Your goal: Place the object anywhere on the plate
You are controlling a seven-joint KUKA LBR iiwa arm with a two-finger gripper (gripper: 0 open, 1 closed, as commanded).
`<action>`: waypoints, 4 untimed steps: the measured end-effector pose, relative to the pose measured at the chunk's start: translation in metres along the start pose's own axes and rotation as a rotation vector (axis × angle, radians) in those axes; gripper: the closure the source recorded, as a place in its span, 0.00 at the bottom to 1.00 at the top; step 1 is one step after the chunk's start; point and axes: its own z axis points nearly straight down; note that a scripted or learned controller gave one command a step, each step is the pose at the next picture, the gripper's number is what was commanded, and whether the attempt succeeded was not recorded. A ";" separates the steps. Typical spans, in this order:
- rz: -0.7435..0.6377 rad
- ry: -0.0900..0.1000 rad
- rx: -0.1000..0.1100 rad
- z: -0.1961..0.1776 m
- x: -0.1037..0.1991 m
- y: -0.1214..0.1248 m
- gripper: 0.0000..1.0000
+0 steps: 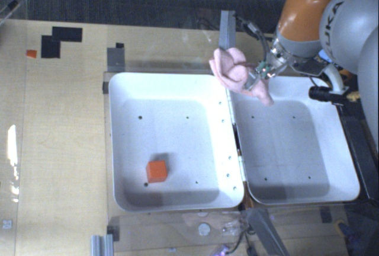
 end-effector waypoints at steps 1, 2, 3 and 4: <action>-0.007 0.000 -0.001 -0.040 -0.001 0.004 1.00; -0.409 0.002 -0.001 -0.049 0.049 0.011 1.00; -0.809 0.004 -0.001 -0.039 0.096 0.009 1.00; -0.930 0.004 -0.003 -0.050 0.141 0.003 1.00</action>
